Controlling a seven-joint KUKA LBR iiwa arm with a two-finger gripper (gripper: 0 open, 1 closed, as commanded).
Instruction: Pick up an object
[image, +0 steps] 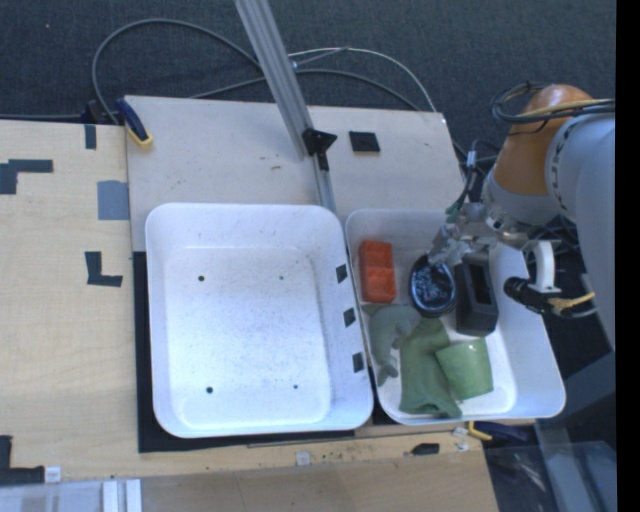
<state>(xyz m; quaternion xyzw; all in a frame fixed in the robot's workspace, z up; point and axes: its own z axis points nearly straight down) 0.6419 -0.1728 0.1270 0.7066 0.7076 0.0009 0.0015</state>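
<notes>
A pale wooden bench (60, 300) is filling the left and lower part of the frame, with dark carpet along the top and two shallow white bins sitting side by side at centre. The left bin (160, 230) is lying in the middle of the frame; the right bin (535, 390) is sitting toward the right and is holding all the objects. An orange block (377, 270) is resting in its upper left part, a dark round object (432, 287) is lying just beside it, a black block (474, 300) is standing next to that, and a green cloth (425, 375) with a light green cup-like piece (465, 368) is lying in the lower part. The arm (560, 160) is reaching in from the right edge, and the gripper (455, 245) is hanging low over the upper part of the right bin, just above the dark round object and the black block. Whether it is open or closed cannot be told from here, and nothing is visibly caught in it. This looks like the approach or descent stage of a pick. The next move would seem to call for settling squarely over one object, probably the dark round one, since its crowding neighbours could foul a grasp.
</notes>
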